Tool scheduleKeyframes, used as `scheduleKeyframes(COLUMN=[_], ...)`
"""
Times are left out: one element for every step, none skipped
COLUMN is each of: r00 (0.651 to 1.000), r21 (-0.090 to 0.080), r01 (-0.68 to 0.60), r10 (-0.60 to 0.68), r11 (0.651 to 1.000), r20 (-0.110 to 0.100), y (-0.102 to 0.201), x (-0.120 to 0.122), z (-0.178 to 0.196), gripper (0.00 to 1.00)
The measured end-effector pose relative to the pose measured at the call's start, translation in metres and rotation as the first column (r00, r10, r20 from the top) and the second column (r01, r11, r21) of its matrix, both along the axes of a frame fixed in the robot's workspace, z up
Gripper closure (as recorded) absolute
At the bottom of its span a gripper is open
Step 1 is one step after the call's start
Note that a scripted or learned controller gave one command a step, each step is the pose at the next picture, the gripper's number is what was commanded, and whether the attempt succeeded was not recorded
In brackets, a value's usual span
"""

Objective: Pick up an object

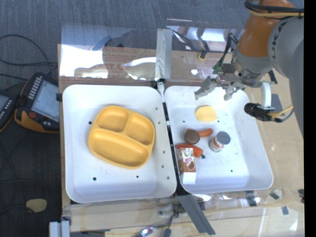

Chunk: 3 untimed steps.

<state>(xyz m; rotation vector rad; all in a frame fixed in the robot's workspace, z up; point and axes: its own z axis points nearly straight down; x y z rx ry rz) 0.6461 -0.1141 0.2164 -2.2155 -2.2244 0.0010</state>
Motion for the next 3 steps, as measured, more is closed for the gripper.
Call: scheduleKeyframes(r00=[1.0,1.0,1.0], r21=[0.0,0.003,0.003], r01=[0.003,0.004,0.004], r10=[-0.003,-0.004,-0.004], r11=[1.0,1.0,1.0], r20=[0.001,0.0,0.0], y=[-0.0179,-0.0178,-0.0178], x=[-0.029,-0.0292,-0.0293], z=[-0.1231,-0.1147,-0.1148], gripper=[0.0,1.0,0.0])
